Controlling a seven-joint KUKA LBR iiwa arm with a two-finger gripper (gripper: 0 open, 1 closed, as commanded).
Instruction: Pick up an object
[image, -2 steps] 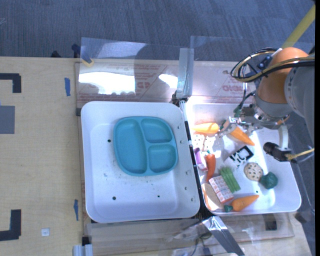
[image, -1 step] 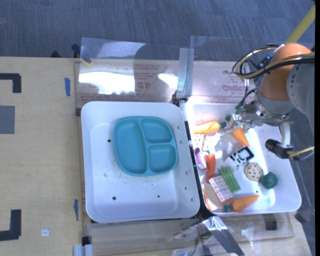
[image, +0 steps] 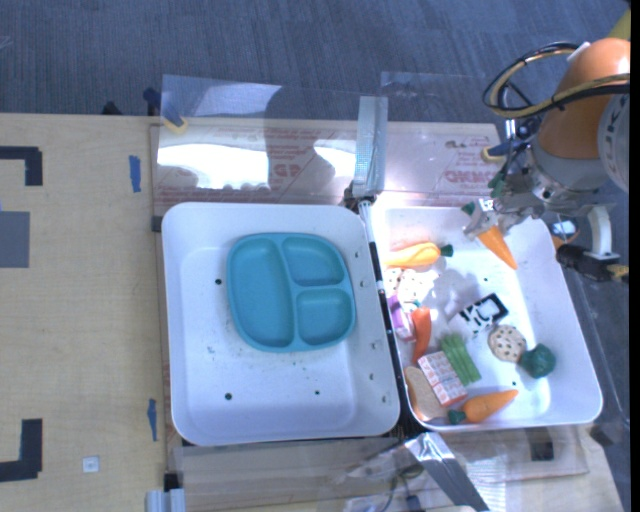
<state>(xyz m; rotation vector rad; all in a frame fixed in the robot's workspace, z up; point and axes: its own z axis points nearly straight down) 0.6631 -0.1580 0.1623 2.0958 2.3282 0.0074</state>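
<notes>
Pale wooden bench (image: 70, 330) fills your view, with black bracket marks and bits of blue tape on its left side. Two shallow white plastic bins with rounded corners sit side by side on it. Your left bin (image: 200, 400) holds a smooth teal plate (image: 291, 290) with three compartments and soft rounded edges; small dark specks dot the bin floor around it.

Your right bin (image: 575, 380) holds a jumble of toy food. An orange carrot with a green top (image: 487, 404) lies near the front edge, beside a pink-and-white boxy piece (image: 440, 378) and a ribbed green piece (image: 460, 357). A round tan cookie with dark chips (image: 506, 343) sits just beside a bumpy dark green lump (image: 539, 361). A yellow-orange piece (image: 414, 256) lies near the back left. A white item with black markings (image: 484, 311) sits mid-bin; its print is too blurred to read.

Grey arm with an orange band enters from the right. Its gripper (image: 497, 222) hangs over the right bin's back corner, and an orange cone-shaped carrot piece (image: 497, 246) juts down from it. You cannot tell whether the fingers are apart or clamped.

Clear sheeting behind the bins carries faint reddish writing, unreadable.
</notes>
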